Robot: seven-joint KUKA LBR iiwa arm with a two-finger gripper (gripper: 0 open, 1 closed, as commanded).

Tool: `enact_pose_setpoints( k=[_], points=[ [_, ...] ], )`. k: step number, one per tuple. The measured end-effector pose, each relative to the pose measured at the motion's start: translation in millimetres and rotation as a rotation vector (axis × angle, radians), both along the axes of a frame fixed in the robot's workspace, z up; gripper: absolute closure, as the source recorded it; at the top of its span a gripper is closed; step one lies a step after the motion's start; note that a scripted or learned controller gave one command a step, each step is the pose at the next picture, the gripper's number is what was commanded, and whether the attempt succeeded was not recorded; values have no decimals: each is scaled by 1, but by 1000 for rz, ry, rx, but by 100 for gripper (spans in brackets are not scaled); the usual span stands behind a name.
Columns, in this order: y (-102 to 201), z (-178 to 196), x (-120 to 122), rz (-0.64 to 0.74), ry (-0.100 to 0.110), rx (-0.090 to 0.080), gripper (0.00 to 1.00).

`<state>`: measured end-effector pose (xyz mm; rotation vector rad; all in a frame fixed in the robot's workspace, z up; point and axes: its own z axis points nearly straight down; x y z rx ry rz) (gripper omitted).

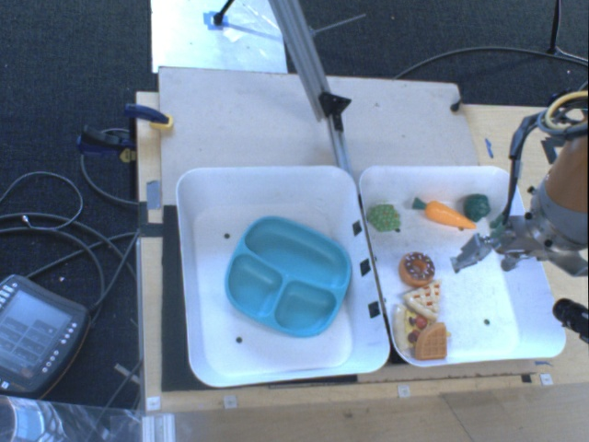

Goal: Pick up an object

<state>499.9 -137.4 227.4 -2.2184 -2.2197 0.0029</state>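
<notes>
Over the right-hand bin (543,339) the grey arm reaches in from the side, and its claw (488,251) hangs above a bare stretch of white floor with the two fingers spread apart and nothing between them. No object has been picked, so the step in hand looks like the approach, the claw still choosing or lining up on a target. The candidates all lie in this bin: a carrot (444,214) with a smooth orange tapered body near the back wall, a dark green rounded lump (476,206) just beside its thick end, a knobbly pale green broccoli head (384,216) towards the divider, a round doughnut (417,268) with a dark glazed top, a wedge-shaped pizza slice (423,298) below it, and a square, ridged waffle (430,341) near the front corner. All seem to be hard moulded toy food. The nearest things to the claw are the carrot and the doughnut, so the next move probably calls for a short shift over one of them, a turn to span its narrow side, and a straight descent before closing. Across the divider, the left bin (207,247) holds a shallow blue plastic tray (289,275) with three compartments, resting on the worktop (239,109) side of the setup.
</notes>
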Motion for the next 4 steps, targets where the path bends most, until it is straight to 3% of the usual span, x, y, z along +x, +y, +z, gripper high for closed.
enact_pose_setpoints(
  k=[2, 3, 4],
  points=[
    [-2, -86, -3, -1, 0, 0, 0],
    [-3, -73, -1, 0, -8, -1, 100],
    [0, -13, -6, 6, -12, -3, 100]
  ],
)
